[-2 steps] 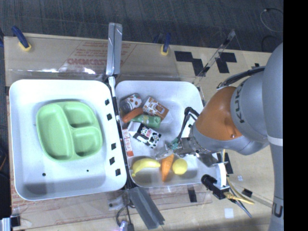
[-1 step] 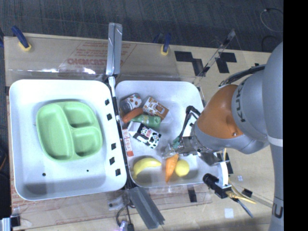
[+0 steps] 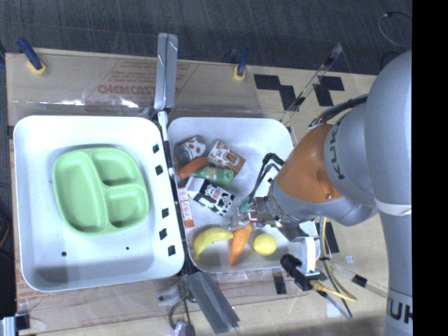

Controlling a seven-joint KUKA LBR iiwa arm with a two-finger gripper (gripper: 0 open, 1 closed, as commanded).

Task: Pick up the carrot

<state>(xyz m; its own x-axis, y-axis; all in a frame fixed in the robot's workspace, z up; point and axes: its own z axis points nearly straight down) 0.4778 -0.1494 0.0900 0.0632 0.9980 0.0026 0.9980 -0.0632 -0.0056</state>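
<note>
Over the right bin [image 3: 280,128], the gripper [image 3: 249,219] meets the carrot [image 3: 239,245] top beside the banana [image 3: 210,239]; finger state unclear, so a centred close looks wisest.

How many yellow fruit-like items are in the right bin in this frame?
2. A banana lies at the bin's near edge, left of the carrot; a lemon sits just right of the carrot. The arm covers part of the bin, so more may be hidden.

One carrot [image 3: 240,244] (two bins [image 3: 28,208])
</note>
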